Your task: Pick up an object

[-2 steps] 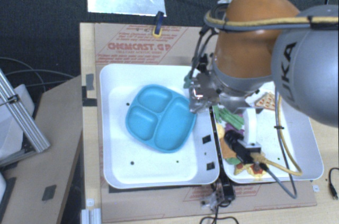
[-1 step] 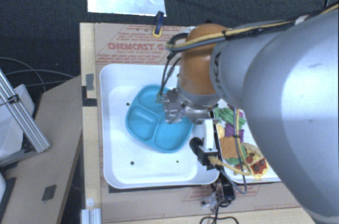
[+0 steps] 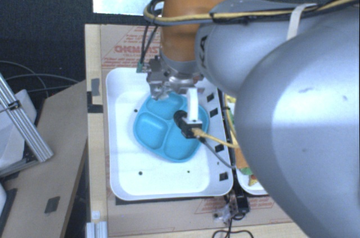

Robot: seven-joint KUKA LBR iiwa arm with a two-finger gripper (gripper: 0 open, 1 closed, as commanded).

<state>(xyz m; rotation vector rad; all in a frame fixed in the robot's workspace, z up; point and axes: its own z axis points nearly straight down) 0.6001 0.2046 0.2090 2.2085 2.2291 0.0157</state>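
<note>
- Left white bin (image 3: pixel 121 175): on the worktop (image 3: pixel 67 119), carrying a blue divided tray (image 3: pixel 163 133) at centre, tilted towards 5 o'clock.
- Probably light, stiff moulded plastic, smooth and likely slippery; best taken by the thin raised rim or a divider ridge, not the broad flat face.
- Gripper (image 3: pixel 166 88) down at the tray's 12 o'clock edge; opening impossible to tell, hidden under the wrist.
- Right bin (image 3: pixel 250 186): mostly behind the arm.
</note>
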